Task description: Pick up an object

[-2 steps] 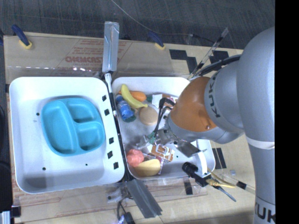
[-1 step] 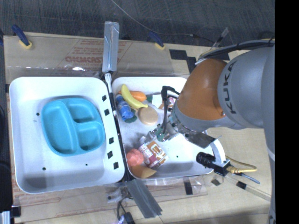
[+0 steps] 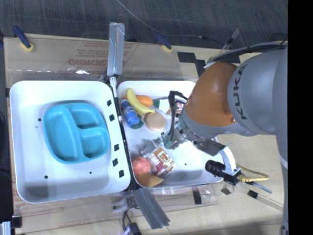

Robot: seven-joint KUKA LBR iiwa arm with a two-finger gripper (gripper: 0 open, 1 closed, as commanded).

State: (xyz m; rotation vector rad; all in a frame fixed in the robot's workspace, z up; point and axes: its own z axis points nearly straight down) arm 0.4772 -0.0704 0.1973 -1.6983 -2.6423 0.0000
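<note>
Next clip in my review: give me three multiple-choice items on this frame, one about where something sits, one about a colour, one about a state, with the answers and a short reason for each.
1. Where is the divided tray?
A. In the left bin
B. In the right bin
C. On the bench outside both bins

2. What colour is the divided tray?
A. Red
B. Light blue
C. Green

3. How does the banana lie?
A. Gripped and lifted above the bin
B. Resting in the right bin among other items
C. Lying on the divided tray

Answers:
1. A, the tray sits on the floor of the left bin.
2. B, its whole surface is light blue.
3. B, the banana lies at the far end of the right bin, beside an orange item, while the gripper is lower down the bin, apart from it.
</note>
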